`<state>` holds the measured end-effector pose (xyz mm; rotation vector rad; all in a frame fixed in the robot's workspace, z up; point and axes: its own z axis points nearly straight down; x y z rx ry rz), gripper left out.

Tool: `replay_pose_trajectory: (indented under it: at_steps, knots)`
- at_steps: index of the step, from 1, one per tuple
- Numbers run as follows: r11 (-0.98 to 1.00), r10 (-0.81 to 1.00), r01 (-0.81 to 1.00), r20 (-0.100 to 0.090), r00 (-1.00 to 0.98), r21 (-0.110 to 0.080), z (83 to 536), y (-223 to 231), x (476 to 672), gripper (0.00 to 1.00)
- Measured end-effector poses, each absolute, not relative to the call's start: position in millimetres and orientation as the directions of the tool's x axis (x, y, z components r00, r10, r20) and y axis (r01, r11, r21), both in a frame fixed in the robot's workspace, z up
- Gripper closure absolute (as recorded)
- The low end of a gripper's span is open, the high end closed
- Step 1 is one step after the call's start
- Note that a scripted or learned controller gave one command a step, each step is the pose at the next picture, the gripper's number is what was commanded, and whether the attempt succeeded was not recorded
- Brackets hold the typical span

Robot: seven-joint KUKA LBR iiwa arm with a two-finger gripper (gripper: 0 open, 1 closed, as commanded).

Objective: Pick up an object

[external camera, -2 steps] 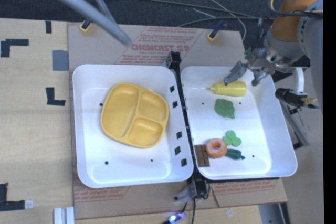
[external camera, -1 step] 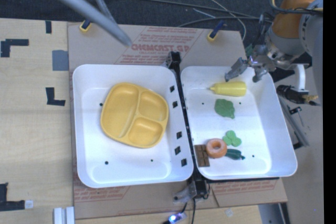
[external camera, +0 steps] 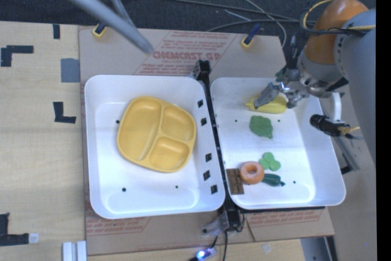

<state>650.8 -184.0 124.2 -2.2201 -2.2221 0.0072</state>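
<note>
Left bin (external camera: 98, 150): a shallow white tray holding one yellow divided plate (external camera: 157, 133), lying flat and a little askew, three compartments up. Nothing is being reached for here.

Divider: the two bins sit side by side, rims touching along a dark clipped seam down the middle.

Right bin (external camera: 317, 192): this is where the work is. Near the front lie an orange ring (external camera: 251, 172) and a small brown block (external camera: 234, 181) just beside it, with a dark green piece (external camera: 272, 180) touching the ring's right side. A light green leaf shape (external camera: 270, 162) sits just behind those, and a larger green leafy piece (external camera: 261, 126) lies in the middle.

Yellow object (external camera: 272, 107): lies toward the back of the right bin, flat on the floor, partly covered by the gripper.

Gripper (external camera: 269, 96): down low over the yellow object, reaching in from the right, one dark finger (external camera: 265, 96) slanting across its top. From where I stand I can't make out how wide the jaws are, nor whether the yellow object is actually between them.

Arm (external camera: 333, 40): grey with its orange band, bent over the bin's back right corner.

Progress: by my reckoning, the approach is made and a target chosen. Nothing looks lifted yet; the grasp and the raise are left.
</note>
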Motion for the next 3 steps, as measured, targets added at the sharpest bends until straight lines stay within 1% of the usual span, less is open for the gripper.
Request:
replay_pose_trajectory:
  at_steps: [1, 2, 3]
  knots:
    - [0.001, 1.0, 1.0, -0.009, 0.0, 0.011, 111, -187, 654.9, 0.0]
    - [0.003, 1.0, 0.999, -0.018, -0.002, 0.037, 128, -188, 661.3, 1.0]
    - [0.002, 1.0, 1.0, -0.002, -0.002, 0.005, 177, -196, 661.4, 1.0]
